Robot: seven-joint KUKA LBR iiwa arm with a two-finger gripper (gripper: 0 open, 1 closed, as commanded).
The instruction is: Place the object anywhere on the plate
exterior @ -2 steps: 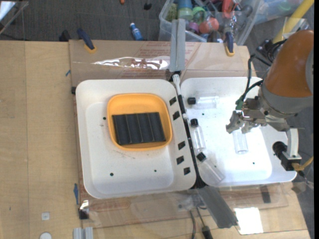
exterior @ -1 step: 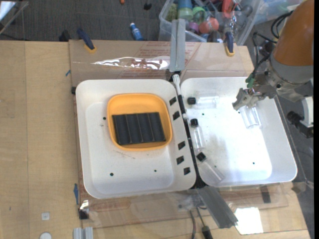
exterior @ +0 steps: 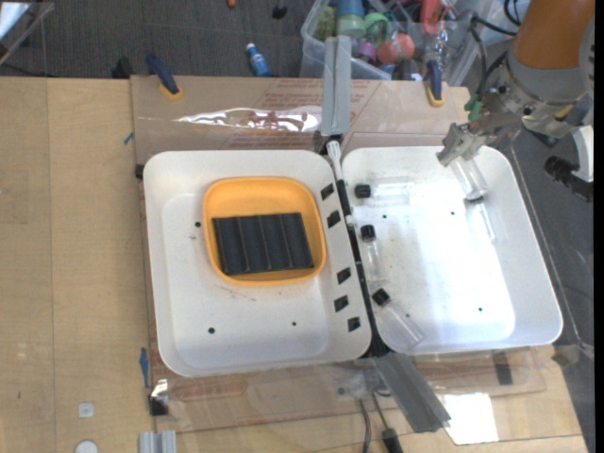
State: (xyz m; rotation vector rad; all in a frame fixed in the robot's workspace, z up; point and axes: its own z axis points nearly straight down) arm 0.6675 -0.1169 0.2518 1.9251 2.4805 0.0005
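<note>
Claw [exterior: 460, 149]: hanging over the far edge of the right bin [exterior: 528, 291], at the end of the arm [exterior: 552, 26] that comes in from the right. It is small and partly blurred from here, and I cannot tell whether it is open, closed or gripping anything. I see nothing clearly between its tips.

Working left to right across the table [exterior: 66, 253]:

- Left bin [exterior: 179, 338]: holds the orange plate [exterior: 222, 201], sitting roughly in the middle. A dark ribbed block [exterior: 262, 243] lies flat on the plate, well inside the rim, covering most of the plate's floor.
- Divider between the bins: a row of small black clips [exterior: 344, 276].
- Right bin: mostly bare white floor. A few clear, hard-to-read pieces lie near the left wall and below the claw; I cannot identify them.

Status, my judgement: if the ribbed block is the task's object, it already rests on the plate and placement looks done, with the claw well apart from it. Remaining: confirm the claw is clear and carries nothing.
</note>
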